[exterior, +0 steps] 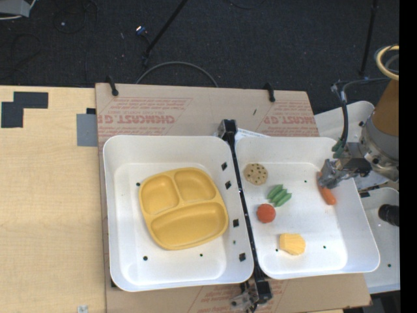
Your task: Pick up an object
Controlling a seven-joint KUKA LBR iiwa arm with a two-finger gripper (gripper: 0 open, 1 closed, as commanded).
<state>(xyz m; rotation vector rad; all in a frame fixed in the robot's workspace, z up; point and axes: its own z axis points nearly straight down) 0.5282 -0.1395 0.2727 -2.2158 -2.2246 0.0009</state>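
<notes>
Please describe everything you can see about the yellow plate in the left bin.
The yellow plate looks like smooth plastic, a rounded rectangle with three compartments: two small ones at the far side and one long one nearer the camera. It lies flat, turned a little askew, near the middle of the left bin, resting on its floor. All three compartments hold nothing, and nothing else touches it.
</notes>
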